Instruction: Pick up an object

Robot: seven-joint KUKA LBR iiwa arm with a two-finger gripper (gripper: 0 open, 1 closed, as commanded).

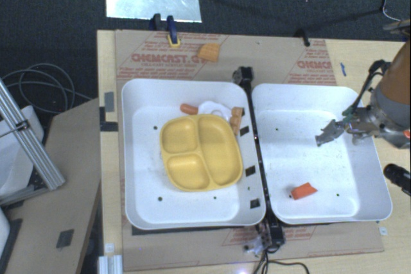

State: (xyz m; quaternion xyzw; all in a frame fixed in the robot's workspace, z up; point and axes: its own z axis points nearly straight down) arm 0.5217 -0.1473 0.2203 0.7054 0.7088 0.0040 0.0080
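Orange block (304,190) lies near the front edge of the right bin (366,212), apart from the gripper (323,136).
Left bin (138,157) carries a yellow divided plate (200,152) across its middle; behind the plate, toward the far edge, sit a small orange sausage-shaped piece (189,109), a white object (214,110) and a tan block (236,117). Over the right bin's middle the gripper hangs on the grey arm (393,99), reaching from the right edge; whether it is open cannot be told, and nothing shows in it. Farther back, a tan piece (209,51) rests on the worktop (302,54) by its far edge.
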